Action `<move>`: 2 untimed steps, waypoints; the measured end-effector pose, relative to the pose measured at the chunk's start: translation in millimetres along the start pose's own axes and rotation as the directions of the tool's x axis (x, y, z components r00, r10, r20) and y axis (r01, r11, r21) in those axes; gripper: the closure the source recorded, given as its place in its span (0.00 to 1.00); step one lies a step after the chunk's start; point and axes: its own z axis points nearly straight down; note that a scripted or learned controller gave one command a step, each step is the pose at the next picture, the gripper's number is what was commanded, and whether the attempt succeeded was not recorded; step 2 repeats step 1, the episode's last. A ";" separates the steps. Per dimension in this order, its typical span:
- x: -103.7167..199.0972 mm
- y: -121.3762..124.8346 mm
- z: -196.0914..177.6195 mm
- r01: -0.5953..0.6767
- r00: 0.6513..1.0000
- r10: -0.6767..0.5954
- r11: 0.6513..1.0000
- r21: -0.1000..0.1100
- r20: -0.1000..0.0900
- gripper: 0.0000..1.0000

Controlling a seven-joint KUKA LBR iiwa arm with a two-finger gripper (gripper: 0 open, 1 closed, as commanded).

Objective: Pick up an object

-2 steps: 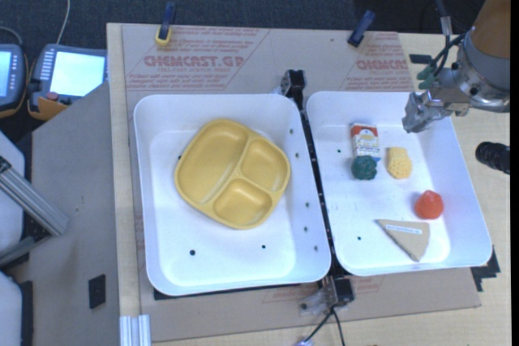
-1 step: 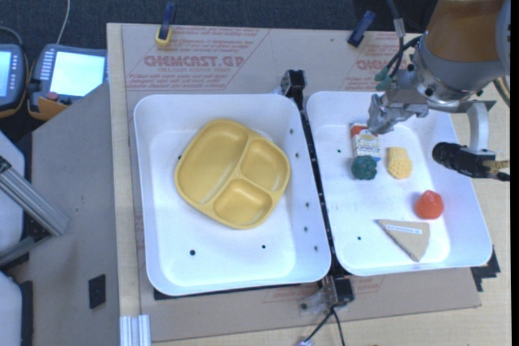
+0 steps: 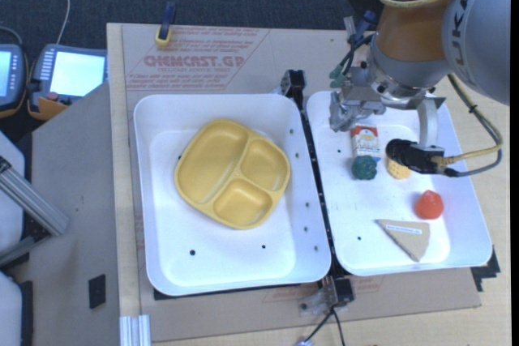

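While a tan wedge (image 3: pixel 405 236) and a red ball (image 3: pixel 429 204) lay nearest in the right bin (image 3: pixel 470 247), a small carton (image 3: pixel 366 142) stood upright just right of the jaws (image 3: pixel 344 119), whose state could not be told.

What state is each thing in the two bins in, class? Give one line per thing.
yellow divided plate: lying flat in the left bin, its compartments bare.
small carton: lying in the right bin, just under the gripper.
teal ball: resting below the carton.
red ball: resting apart from the others.
tan wedge: lying flat.
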 end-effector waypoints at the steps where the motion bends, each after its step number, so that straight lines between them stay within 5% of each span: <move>1: 50.0 12.8 17.9 -0.001 1.000 0.001 1.000 -0.001 0.000 1.00; 2: 50.0 12.8 17.9 -0.001 1.000 0.001 1.000 -0.001 0.000 1.00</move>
